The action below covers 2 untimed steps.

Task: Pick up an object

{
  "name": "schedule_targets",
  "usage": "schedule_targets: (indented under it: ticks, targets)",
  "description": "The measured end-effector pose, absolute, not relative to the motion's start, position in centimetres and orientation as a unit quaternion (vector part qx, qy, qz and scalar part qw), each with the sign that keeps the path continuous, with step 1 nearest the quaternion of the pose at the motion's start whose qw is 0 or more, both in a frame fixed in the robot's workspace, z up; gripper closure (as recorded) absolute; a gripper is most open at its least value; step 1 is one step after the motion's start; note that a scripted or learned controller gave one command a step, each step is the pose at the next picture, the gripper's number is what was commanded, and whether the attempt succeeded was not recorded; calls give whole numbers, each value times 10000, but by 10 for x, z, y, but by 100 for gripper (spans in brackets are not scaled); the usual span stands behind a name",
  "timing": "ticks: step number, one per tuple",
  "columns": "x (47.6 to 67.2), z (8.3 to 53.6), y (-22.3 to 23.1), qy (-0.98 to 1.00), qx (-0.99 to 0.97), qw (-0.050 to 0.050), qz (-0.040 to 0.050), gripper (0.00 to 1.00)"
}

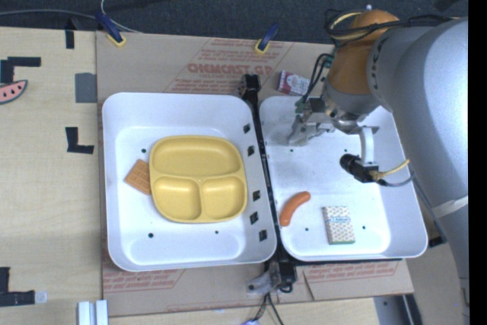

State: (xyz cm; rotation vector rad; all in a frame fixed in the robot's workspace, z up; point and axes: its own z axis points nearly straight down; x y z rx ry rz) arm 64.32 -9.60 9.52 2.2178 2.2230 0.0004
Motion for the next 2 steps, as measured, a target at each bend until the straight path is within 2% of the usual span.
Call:
schedule_targets:
  ticks: [1,2]
  targets:
    - [643,95,-96,7079,7063,7,1,0]
    - [643,104,-95,7081,7061,0,2,100]
